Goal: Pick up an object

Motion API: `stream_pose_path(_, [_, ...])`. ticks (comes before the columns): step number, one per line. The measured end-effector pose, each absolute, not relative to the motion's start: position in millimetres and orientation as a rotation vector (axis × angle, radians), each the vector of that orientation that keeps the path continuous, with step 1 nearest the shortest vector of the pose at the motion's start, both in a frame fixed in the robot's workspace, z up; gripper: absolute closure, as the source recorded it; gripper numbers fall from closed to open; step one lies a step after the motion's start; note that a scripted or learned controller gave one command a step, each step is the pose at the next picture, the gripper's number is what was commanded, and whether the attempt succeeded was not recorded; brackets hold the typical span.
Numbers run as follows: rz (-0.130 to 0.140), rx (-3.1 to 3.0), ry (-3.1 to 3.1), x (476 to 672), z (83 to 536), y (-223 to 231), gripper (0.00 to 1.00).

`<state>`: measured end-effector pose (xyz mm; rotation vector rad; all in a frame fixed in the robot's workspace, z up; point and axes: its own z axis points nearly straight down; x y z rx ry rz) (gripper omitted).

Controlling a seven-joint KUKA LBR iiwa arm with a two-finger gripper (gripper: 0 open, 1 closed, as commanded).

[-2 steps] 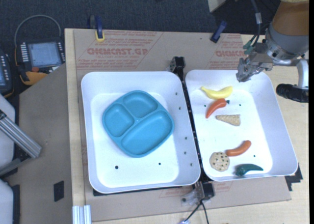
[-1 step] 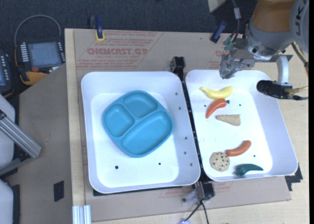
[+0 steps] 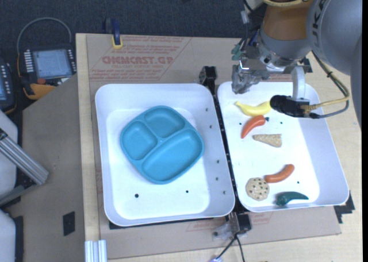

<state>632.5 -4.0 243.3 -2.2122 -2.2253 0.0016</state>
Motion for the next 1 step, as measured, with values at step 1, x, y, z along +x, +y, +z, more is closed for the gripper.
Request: stream_pose_path(1, [-0.004, -2.215, -2.228, 635.9, 247.0, 55.1, 1.00])
